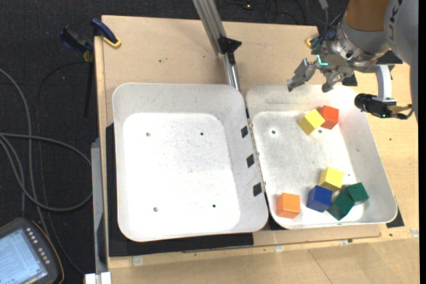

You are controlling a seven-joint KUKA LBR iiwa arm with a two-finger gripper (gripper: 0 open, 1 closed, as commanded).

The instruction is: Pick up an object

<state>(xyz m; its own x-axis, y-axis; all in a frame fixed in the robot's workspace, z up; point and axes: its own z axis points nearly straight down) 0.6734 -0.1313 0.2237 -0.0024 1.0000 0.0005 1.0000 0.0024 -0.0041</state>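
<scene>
At the lower right of the frame, nearest the camera, a small orange cube [288, 204], a blue cube [319, 198], a yellow cube [331, 177] and two dark green blocks [349, 199] crowd one corner of the right-hand shallow white plastic bin [279, 143], probably because loose pieces slide together against its rim, which leaves little room beside each. Further up, a second yellow cube [310, 122] touches a red-orange cube [329, 116]. Beyond these, above the bin's far edge on the wooden desk [166, 56], the grey two-finger gripper [315, 78] hangs with fingers spread wide and nothing between them, seemingly poised to descend toward that pair.
</scene>
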